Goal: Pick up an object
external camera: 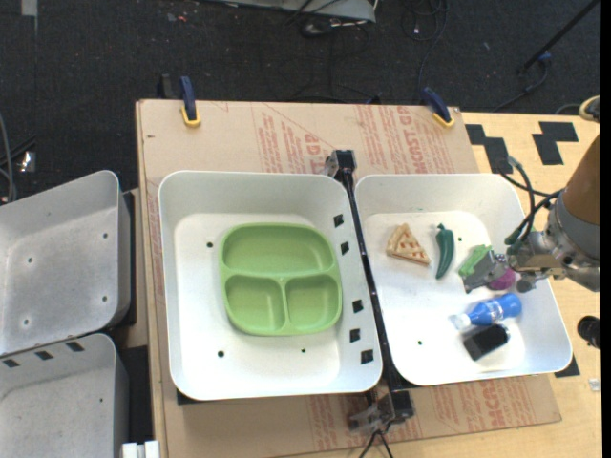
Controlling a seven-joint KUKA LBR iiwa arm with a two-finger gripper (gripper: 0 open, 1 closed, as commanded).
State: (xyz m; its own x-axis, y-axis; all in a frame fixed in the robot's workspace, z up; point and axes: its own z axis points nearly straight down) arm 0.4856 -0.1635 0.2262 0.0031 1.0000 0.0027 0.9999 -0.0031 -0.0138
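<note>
Gripper [498,267] low in right bin [420,351], at green-and-purple toy [480,265]; grip state cannot tell. Nothing lifted yet. Pizza-slice toy [408,244], green pepper [445,249], blue bottle [492,310] untouched.

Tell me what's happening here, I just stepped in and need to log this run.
A grey robot arm reaches in from the right over the right bin, its gripper low among a green and purple object. Nearby lie a green pepper, a waffle-like wedge, a blue bottle and a black block. The left bin holds a green divided plate. Nothing is visibly lifted.
</note>
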